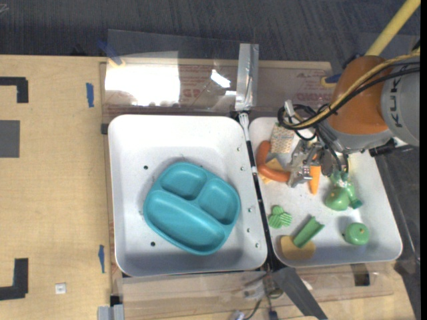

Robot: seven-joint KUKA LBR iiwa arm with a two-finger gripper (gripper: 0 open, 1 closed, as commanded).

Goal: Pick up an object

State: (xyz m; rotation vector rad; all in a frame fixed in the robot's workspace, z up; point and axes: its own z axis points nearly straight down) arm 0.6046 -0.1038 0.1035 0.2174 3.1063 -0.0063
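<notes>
My gripper (303, 171) hangs low over the upper left part of the right bin (387, 245), the grey arm with its orange band reaching in from the upper right. Orange toy pieces lie right at it: an orange carrot-like piece (272, 173) to its left and a small orange piece (314, 181) just under its right side. A tan speckled item (281, 139) sits above them. Whether anything is between the fingers is hidden by the gripper body and cables.
The left bin (127, 139) holds a teal divided plate (193, 205). In the right bin lie a green pear-shaped toy (338, 197), a green round toy (356, 233), a green cylinder (307, 231), a small green ridged piece (280, 217) and a tan disc (293, 247).
</notes>
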